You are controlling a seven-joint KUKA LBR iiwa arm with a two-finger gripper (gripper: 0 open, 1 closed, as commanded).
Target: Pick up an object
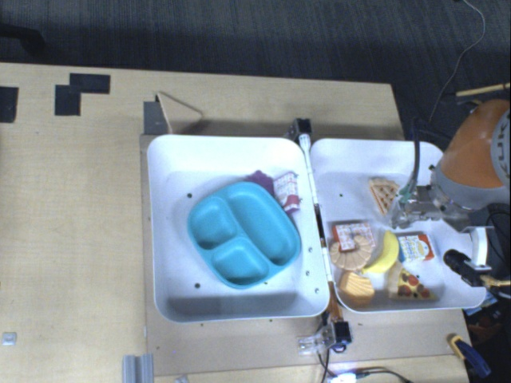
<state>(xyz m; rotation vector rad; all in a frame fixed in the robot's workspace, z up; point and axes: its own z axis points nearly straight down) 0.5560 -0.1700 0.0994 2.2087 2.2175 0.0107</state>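
A wooden bench bears black tape marks at its far left, with dark carpet beyond and cables at the near edge.

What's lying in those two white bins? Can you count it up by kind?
Blue tray: 1
Packets: 2
Waffle: 1
Banana: 1
Cracker: 1
Bread roll: 1
Pizza slice: 1
Total: 8
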